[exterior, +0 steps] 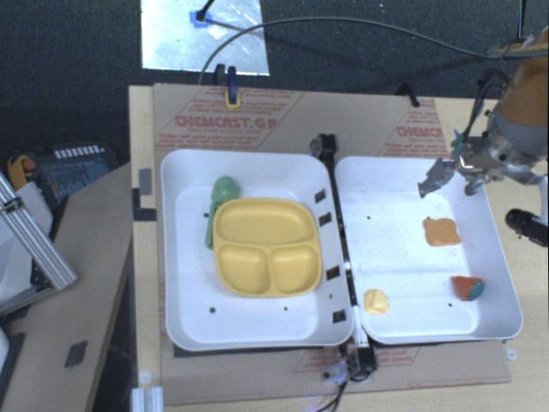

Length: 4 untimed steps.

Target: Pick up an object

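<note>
In the right bin (403,230) lie an orange flat piece (441,232), a small yellow lump (376,300) near the front, and a red piece with a green end (468,287) at the front right. My gripper (455,178) hangs over the bin's far right part, above and just behind the orange piece. Its two dark fingers are spread apart with nothing between them. The left bin (184,256) holds a yellow divided plate (267,246) and a green object (220,200) partly tucked behind it.
A black divider with clips (334,230) runs between the two bins. The arm's grey and orange body (525,110) enters from the upper right. Cables cross the dark floor behind the bench, and grey equipment (77,166) sits at the left.
</note>
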{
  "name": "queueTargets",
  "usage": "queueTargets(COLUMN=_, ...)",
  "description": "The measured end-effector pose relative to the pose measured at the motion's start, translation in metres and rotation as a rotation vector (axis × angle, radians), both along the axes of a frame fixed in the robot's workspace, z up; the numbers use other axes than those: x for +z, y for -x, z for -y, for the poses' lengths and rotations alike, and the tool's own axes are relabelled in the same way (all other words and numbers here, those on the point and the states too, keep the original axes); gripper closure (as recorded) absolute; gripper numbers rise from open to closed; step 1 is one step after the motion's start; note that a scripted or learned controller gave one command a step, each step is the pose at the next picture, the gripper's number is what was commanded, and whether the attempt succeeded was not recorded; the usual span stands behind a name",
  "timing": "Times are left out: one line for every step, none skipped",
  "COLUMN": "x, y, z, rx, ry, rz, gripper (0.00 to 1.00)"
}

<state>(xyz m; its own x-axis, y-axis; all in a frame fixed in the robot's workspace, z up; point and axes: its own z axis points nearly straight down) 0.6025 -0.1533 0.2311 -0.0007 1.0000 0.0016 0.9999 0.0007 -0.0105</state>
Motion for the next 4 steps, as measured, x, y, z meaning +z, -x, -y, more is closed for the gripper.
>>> queueTargets(x=0.007, y=-0.002, z=0.000, rx=0.003, ry=0.002, rz=0.012, gripper=0.00)
queueTargets(x=-0.037, y=-0.005, z=0.006, rx=0.000, ry=0.002, rz=0.009, gripper=0.00)
queueTargets(x=-0.096, y=-0.003, z=-0.002, rx=0.001, ry=0.001, rz=0.008, gripper=0.00)
queueTargets(x=-0.147, y=-0.003, z=-0.003, rx=0.000, ry=0.002, rz=0.011, gripper=0.00)
